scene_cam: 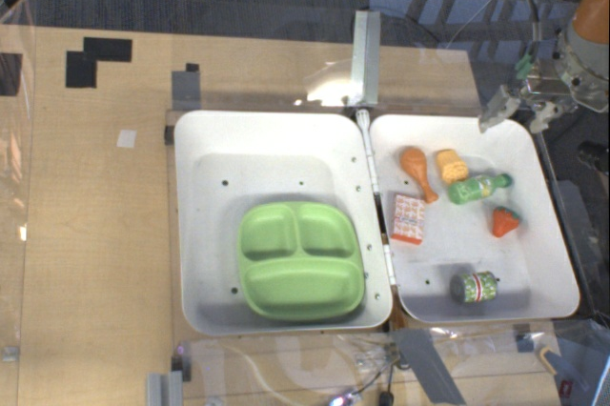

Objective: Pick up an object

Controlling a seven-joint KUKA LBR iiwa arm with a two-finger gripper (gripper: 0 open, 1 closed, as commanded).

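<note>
The right bin (548, 285) holds several small items: an orange drumstick (416, 172), a yellow corn piece (452, 166), a green bottle (479, 188) lying on its side, a red strawberry (504, 221), a pink and white packet (408, 218) and a small green can (474, 286). My gripper (519, 111) hangs over the bin's far right corner, above and to the right of the corn and bottle. Its two fingers are spread open, and nothing sits between them.
A green sectioned plate (300, 259) lies in the left bin (205, 156). A metal divider post (366, 61) stands behind the seam between the bins. Cables run past the arm at the top right.
</note>
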